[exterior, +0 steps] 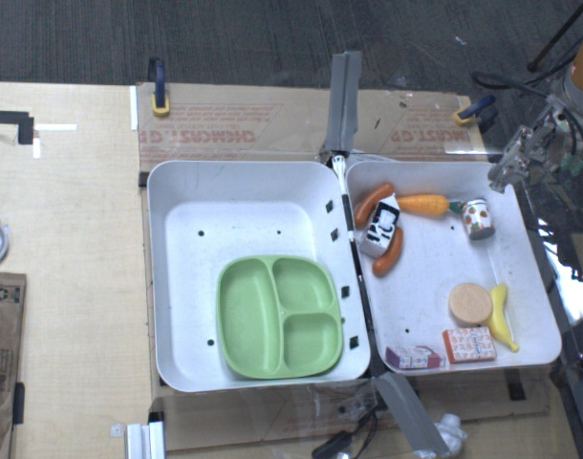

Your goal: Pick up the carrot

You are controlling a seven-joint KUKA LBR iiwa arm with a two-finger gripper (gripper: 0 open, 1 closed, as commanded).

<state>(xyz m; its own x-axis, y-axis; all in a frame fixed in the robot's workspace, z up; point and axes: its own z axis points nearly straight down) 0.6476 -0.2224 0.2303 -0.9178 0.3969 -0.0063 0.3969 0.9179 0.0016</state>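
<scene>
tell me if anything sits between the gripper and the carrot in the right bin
Nothing visible lies on top of the carrot; its upper side is bare. The gripper is beyond the bin's far right corner. The small can stands just past the carrot's leafy end on that side, and the black-and-white carton crowds its orange tip.

Carrot in right bin, gripper off to the upper right.
Orange carrot with green top [425, 205] lies near the back wall of right white bin [540, 285]; metal two-finger gripper [509, 165] sits above that bin's back-right corner, well apart from it.
</scene>
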